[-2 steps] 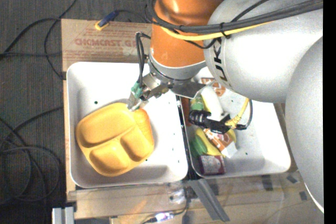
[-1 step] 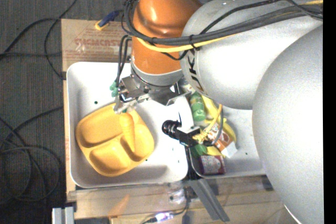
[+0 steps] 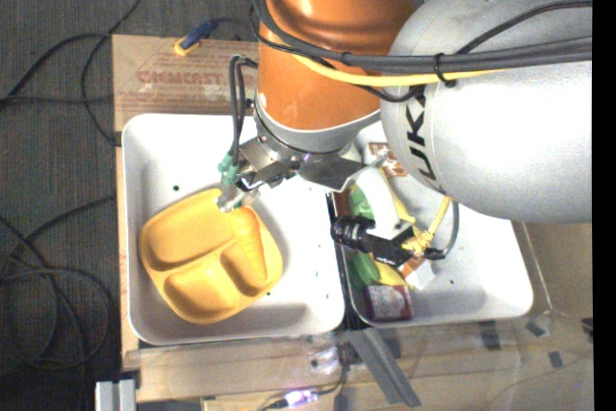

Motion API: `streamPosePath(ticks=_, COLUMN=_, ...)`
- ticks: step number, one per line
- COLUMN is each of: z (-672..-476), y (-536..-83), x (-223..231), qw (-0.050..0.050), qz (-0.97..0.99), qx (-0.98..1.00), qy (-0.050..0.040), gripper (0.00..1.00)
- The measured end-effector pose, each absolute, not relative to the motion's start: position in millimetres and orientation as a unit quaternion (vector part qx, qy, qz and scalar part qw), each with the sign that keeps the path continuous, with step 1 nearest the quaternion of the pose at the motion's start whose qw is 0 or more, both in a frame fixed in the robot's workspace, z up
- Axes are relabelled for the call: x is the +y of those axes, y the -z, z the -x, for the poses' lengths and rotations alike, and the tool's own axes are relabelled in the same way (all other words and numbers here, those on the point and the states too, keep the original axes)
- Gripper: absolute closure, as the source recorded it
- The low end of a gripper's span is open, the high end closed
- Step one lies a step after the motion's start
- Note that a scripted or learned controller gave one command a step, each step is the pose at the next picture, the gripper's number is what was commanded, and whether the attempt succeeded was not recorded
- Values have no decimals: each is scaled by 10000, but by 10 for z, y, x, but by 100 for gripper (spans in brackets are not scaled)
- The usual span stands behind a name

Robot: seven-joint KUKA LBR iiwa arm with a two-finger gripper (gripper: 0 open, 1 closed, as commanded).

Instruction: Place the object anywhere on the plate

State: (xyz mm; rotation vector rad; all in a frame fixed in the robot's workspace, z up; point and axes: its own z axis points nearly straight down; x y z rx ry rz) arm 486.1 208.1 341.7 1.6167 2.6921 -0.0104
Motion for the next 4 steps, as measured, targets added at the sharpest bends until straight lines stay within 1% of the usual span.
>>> streamPosePath(ticks=1, z=-4852, y=-3875, x=2042, qw=9, qz=-5952, qx=8036, qy=33, gripper=100)
streamPosePath(ticks=2, z=-4840, y=-3103, x=1569, qw=-9, qz=-6752, qx=7376, qy=43, gripper=100)
streamPosePath(ticks=3, z=-5176, y=-2635, x=1729, qw=-11, qz=-6139, qx=7893, qy=39, gripper=100)
streamPosePath(ticks=4, z=-5176, y=-2636, x=1732, qw=-13, qz=-6137, qx=7895, qy=36, gripper=0)
